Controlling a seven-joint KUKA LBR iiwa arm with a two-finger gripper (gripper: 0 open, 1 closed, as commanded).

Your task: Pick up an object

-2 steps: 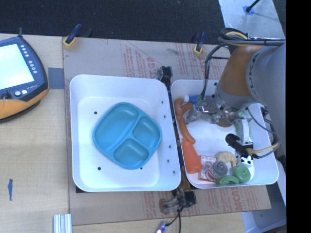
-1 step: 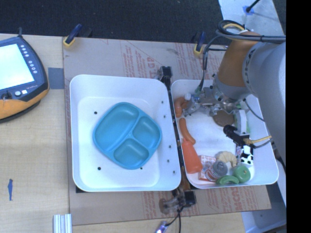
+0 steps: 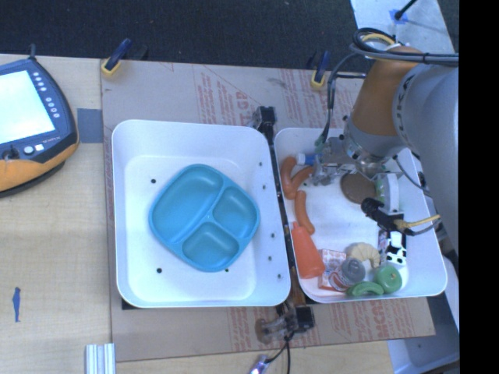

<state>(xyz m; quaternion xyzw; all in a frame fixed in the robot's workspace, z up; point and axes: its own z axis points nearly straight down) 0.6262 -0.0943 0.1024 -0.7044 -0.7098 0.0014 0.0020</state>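
My gripper [image 3: 323, 171] hovers in the right bin [image 3: 433, 275]; the sausage [image 3: 295, 179] lies just left, lengthwise near-to-far. Finger state: cannot tell.

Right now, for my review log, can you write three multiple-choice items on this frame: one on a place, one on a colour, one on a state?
1. Where does the plate lie?
A. left bin
B. right bin
C. bare bench

2. What colour is the ring in the right bin's near corner?
A. red
B. green
C. yellow

3. How does the plate sit?
A. on edge against a wall
B. flat, compartments up
C. upside down

Answers:
1 A: it rests on the left bin's floor.
2 B: the ring is plainly green.
3 B: its three compartments face the camera.
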